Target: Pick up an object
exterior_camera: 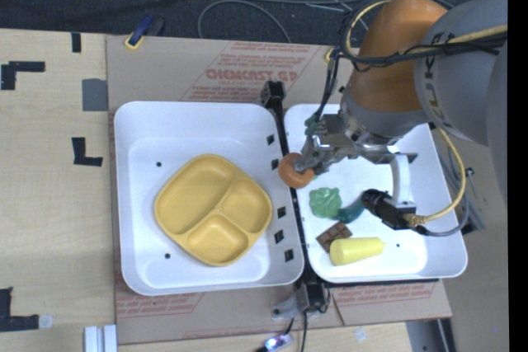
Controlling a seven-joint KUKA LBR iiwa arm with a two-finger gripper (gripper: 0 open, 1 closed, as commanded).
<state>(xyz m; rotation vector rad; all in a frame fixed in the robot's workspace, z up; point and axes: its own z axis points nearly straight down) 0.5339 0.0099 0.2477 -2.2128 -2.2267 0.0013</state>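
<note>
An orange round thing (293, 171) is clamped in the tool (302, 167), above the wall between the two white bins (132, 177). No long side can be told. Brown cardboard (247, 70) is laid on the tabletop (49, 202).

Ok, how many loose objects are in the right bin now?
4 visible: orange round piece at the left wall by the gripper, green lump, brown block, yellow piece. The arm may hide more.
</note>
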